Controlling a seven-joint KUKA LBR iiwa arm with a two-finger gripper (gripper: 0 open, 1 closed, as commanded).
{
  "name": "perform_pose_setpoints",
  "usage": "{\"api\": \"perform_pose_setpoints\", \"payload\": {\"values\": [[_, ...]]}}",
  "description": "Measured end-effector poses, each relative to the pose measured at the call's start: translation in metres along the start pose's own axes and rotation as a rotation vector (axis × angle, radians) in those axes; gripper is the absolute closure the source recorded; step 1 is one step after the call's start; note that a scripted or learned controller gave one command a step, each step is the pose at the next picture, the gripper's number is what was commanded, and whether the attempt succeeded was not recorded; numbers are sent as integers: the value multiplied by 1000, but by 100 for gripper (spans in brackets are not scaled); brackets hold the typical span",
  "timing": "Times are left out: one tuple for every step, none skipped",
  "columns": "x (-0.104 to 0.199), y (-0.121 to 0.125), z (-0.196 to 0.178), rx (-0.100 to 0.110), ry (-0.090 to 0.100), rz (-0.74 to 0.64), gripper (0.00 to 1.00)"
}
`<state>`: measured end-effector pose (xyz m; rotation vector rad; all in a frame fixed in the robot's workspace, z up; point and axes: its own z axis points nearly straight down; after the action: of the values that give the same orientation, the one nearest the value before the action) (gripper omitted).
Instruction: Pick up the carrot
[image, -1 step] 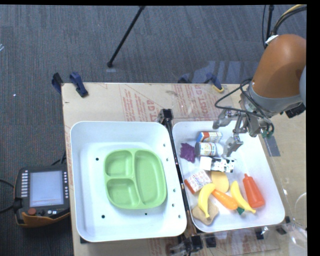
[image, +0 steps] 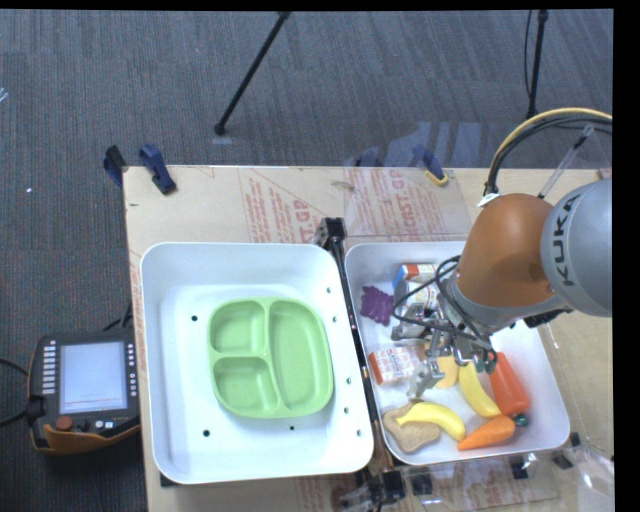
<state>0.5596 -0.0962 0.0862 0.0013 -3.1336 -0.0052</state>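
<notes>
Gripper (image: 440, 368) hanging over the right bin (image: 552, 385), jaw opening unclear, nothing visibly gripped. Carrot (image: 486, 432) lying at bin's near edge, touching a banana (image: 436, 417); risking grabbing banana instead.

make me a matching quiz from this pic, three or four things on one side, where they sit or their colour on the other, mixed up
Things:
1. divided plate
2. carrot
3. purple toy
4. handheld screen unit

Descriptions:
A. near the right bin's front edge
B. on the floor, left of the bench
C. green, in the left bin
D. in the right bin, by its left wall

Pairs: 1-C, 2-A, 3-D, 4-B
</notes>
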Motion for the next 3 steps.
{"api": "perform_pose_setpoints", "payload": {"values": [[-4,2,-13,1,-10,-6,100],[82,5,-1,1,-7,121,100],[81,5,-1,2,-13,120,0]]}}
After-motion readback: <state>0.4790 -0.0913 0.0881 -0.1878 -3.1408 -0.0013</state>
